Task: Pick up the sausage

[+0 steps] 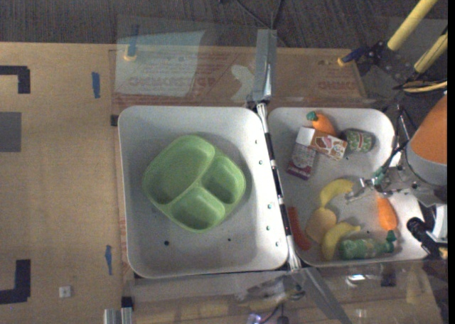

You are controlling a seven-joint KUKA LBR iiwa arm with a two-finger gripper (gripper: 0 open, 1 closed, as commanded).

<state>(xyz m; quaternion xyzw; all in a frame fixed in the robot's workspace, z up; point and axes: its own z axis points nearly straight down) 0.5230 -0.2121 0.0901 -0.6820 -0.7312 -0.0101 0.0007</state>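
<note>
We see the sausage, a thin red piece, lying along the left wall of the right bin, near its front corner. The end effector hangs over the same bin's right half, well apart from the sausage, with a yellow banana piece and a round yellow slice lying between them. We cannot tell its state. An orange carrot sits just below it. The left bin on the tabletop holds a green divided plate.
</note>
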